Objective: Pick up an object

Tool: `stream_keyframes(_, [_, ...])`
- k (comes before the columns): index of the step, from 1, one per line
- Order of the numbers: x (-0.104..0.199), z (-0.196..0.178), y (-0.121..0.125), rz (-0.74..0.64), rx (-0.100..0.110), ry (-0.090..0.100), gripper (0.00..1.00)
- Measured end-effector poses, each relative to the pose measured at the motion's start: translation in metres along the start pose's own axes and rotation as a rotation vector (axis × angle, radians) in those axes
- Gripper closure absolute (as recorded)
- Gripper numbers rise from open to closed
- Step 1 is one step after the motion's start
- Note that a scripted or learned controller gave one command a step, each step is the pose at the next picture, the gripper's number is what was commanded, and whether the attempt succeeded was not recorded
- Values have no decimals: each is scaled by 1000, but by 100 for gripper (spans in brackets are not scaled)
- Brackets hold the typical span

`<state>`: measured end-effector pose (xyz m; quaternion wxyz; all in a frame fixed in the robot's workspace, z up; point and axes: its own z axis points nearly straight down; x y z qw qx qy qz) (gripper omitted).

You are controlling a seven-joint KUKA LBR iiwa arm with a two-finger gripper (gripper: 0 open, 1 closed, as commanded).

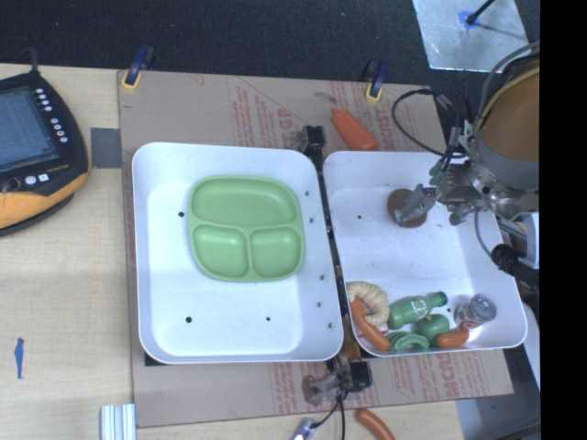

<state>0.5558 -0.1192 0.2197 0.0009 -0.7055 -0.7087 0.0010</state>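
A robotics lab or test cell, to judge by the staged bench. Wooden benchtop [64,282] overlaid with a sheet of brown cardboard [266,108], pinned at the far edge by two blue-and-yellow clamps [138,67]. Two shallow white bins [229,342] set side by side on the cardboard, one with a green divided plate [246,227], the other with a heap of toy food [408,319]. At the left, a teach pendant [32,149] with grey screen and orange casing. At the right, a grey and orange robot arm [514,126] trailing black cables [417,108]. Dark carpet [229,12] beyond the bench.
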Motion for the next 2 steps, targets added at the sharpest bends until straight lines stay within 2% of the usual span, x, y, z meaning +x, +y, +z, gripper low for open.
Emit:
stream_keyframes(1, [-25, 33, 89, 1, 1, 0, 0])
stream_keyframes(2, [-45, 129, 81, 0, 3, -1, 0])
